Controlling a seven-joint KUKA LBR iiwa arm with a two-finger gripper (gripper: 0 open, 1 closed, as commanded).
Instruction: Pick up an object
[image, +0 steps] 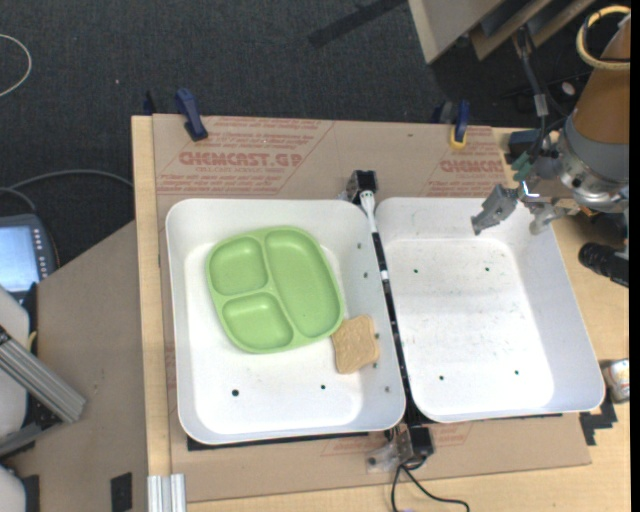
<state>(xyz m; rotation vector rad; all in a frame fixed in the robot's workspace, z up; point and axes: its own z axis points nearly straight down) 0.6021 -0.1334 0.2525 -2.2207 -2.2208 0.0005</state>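
Overhead, two shallow white bins sit side by side on a brown board printed with red lettering. Inside the left bin (200, 400) lies a green divided plate (275, 288) with three compartments, set toward the upper middle of the bin and turned at a slant. Just off the plate's lower right corner rests a small tan sponge (355, 344), roughly square, flat on the bin floor and touching or nearly touching the plate's rim — the gap is too fine to judge. The right bin (480, 400) shows only dark specks on its floor. At the upper right, the grey arm with its orange band reaches in, and the gripper (513, 211) hangs over the top right corner of the right bin, well apart from the plate and the sponge. Its two fingers (492, 213) stand spread apart with nothing between them. A blue clamp (190, 113) pins the board's far left edge and a yellow-and-blue clamp (460, 127) its far right — both outside the bins. Between the bins runs a thin black-and-white strip (378, 255).
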